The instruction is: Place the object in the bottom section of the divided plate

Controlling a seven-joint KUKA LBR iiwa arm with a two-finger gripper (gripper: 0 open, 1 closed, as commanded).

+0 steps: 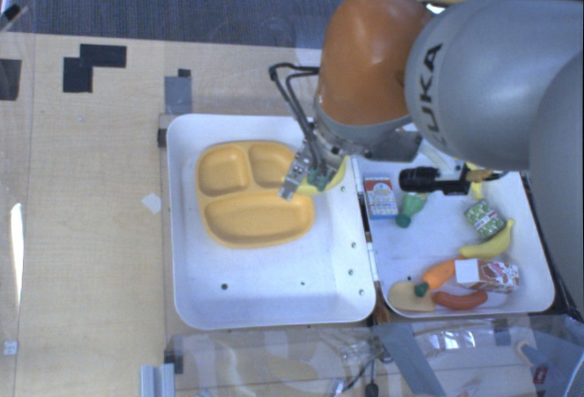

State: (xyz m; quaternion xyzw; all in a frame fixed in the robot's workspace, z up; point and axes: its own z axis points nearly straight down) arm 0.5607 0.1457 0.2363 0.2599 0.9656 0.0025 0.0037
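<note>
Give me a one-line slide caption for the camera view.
KUKA arm's hand at the yellow divided plate's right rim in the left bin.

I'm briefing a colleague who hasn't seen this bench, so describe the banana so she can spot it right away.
Look in the right white bin, the one crowded with toy food. Near its right side, the banana lies just above the carrot and below a small green-patterned item. It is the only curved, plain yellow piece there.
</note>
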